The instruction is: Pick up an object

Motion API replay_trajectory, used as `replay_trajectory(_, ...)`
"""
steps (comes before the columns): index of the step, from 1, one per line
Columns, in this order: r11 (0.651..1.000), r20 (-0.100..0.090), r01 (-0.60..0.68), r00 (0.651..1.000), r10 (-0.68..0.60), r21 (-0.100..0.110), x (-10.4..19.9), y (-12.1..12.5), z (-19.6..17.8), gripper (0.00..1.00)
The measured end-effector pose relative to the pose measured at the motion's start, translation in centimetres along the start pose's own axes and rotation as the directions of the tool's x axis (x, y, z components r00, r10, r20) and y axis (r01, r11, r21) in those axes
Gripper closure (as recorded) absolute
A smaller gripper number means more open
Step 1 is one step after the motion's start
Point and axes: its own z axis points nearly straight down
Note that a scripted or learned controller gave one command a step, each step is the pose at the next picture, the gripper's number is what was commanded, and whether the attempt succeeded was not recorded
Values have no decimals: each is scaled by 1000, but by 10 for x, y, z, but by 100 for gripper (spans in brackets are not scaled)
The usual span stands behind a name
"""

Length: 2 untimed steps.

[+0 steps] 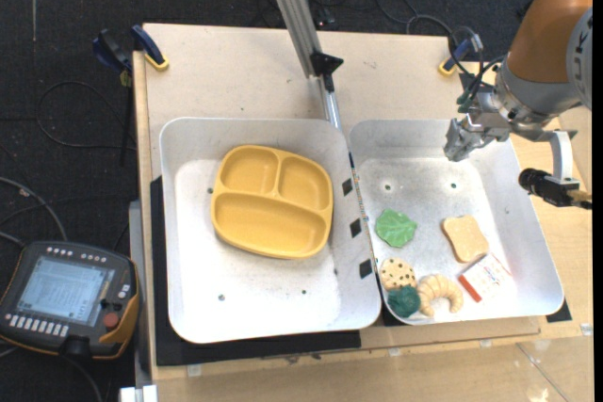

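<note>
The gripper [459, 143] hovers over the far end of the right bin [429, 155], carrying nothing; whether it is open, I cannot tell. The toast [465, 238], lettuce leaf [396, 227], cookie [397, 274] and croissant [441, 294] lie near, so the approach seems just begun, and next it must descend onto one.

Even, bright overhead light, diffuse; shadows soft and short, a faint one under the yellow divided plate [274, 202] along its lower rim; both white bins [188, 297] slightly washed out, mild glare on the right bin's floor [424, 193]; dark floor underexposed, cables barely legible; overall focus soft, fine detail grainy; small food items low in resolution.
</note>
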Motion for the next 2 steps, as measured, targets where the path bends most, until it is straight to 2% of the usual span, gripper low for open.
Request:
replay_trajectory(1, 1000, -1, 1, 1000, -1, 3, 0, 1, -3, 100)
replay_trajectory(2, 1000, -4, 8, 1000, -8, 6, 61, -6, 0, 100)
